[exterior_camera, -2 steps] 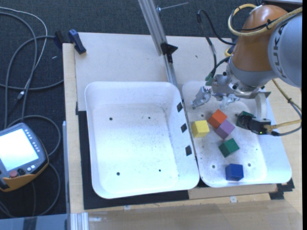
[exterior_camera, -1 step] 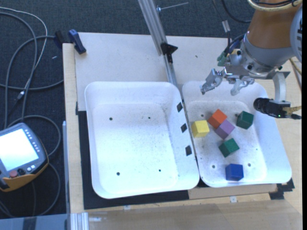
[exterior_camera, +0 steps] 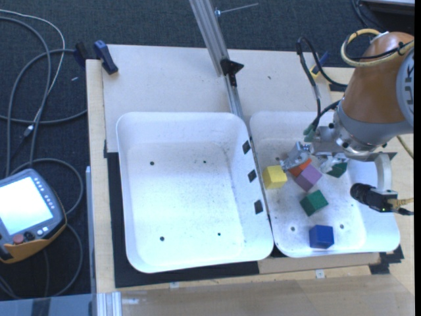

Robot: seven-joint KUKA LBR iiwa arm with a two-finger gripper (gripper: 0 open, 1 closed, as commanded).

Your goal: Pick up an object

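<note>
Several small blocks lie in the right bin (exterior_camera: 368, 239): a yellow one (exterior_camera: 275, 176), an orange one (exterior_camera: 300, 168), a purple one (exterior_camera: 309, 179), a green one (exterior_camera: 314, 202) and a blue one (exterior_camera: 321, 236). My gripper (exterior_camera: 297, 157) hangs low over the bin's middle, right above the orange block and touching or nearly touching it. The yellow block sits just to its left. A dark green piece (exterior_camera: 337, 170) shows under the wrist, partly hidden by it.
The left bin (exterior_camera: 131, 143) stands beside the right one, with black clips (exterior_camera: 252, 174) along the shared wall. A slanted metal pole (exterior_camera: 210, 31) rises behind the bins. A black cable connector (exterior_camera: 368, 196) hangs over the right bin's right side.
</note>
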